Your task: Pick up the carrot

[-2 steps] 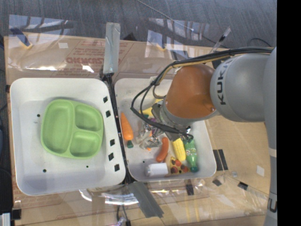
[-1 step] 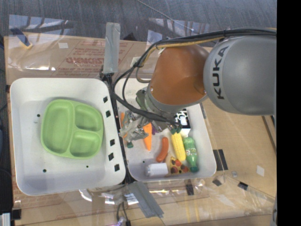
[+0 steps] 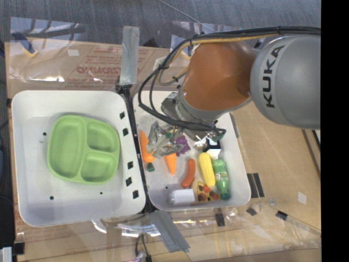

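A long orange carrot (image 3: pixel 144 147) with a dark green stub at its near end lies along the left wall of the right bin (image 3: pixel 240 162). A shorter orange cone-shaped piece (image 3: pixel 171 164) lies just right of it. My gripper (image 3: pixel 162 136) hangs low over the bin's left half, between and slightly behind these two orange pieces, close to the carrot's upper part. The arm's orange band and grey wrist hide the back of the bin.
The right bin also holds purple grapes (image 3: pixel 180 143), a sausage (image 3: pixel 188 173), a corn cob (image 3: pixel 206 168), a green bottle (image 3: pixel 221 177) and a white cylinder (image 3: pixel 181 196). A green divided plate (image 3: pixel 83 148) lies in the left bin (image 3: pixel 27 201).
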Tool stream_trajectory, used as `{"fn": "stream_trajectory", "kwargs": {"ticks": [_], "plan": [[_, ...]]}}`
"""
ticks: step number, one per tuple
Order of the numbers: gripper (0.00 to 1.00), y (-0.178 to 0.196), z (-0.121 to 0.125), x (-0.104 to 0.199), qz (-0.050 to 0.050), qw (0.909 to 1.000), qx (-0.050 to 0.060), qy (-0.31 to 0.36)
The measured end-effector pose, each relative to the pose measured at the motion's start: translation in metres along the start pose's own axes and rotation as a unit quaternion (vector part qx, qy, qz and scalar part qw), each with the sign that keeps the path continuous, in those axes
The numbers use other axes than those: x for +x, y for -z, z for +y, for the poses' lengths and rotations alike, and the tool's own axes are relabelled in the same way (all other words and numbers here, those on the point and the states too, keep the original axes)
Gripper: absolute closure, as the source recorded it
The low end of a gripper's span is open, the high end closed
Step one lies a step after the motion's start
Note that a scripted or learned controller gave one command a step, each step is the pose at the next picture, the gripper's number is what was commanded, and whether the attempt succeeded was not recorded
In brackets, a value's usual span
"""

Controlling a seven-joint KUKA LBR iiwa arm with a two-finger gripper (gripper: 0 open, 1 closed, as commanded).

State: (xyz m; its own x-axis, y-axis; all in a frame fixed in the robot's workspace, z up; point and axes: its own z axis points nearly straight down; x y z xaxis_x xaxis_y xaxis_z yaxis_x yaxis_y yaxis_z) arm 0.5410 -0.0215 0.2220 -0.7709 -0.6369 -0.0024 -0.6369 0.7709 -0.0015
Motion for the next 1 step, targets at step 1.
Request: {"fn": "stream_trajectory", "kwargs": {"ticks": [1], "plan": [[1.0, -0.0092, -0.0993, 0.0504, 0.001, 0.9919, 0.0, 0.127]]}}
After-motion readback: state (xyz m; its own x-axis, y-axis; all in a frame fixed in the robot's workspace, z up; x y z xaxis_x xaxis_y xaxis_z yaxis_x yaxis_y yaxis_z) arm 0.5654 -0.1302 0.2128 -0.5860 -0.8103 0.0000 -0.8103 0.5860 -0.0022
